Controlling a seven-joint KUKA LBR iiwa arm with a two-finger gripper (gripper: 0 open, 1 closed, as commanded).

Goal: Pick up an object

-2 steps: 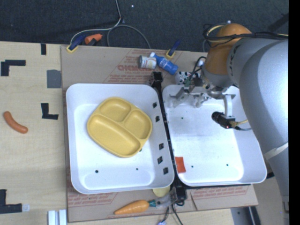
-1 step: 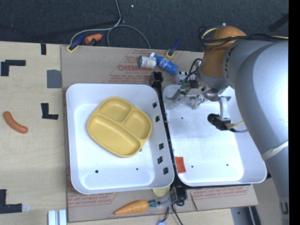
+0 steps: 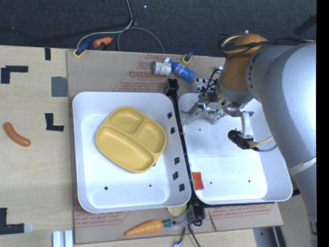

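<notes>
Pretty clearly a robotics lab bench, not anyone's kitchen. Two white bins (image 3: 82, 138) sit on a cardboard sheet (image 3: 139, 73) clamped down at the back edge, black tape marks (image 3: 13, 73) on the wooden bench, loose cables (image 3: 128, 14) trailing around, toy food like a plastic carrot (image 3: 145, 228).

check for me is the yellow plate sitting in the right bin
No, the yellow plate lies in the left bin, while the gripper is over the right bin.
</notes>
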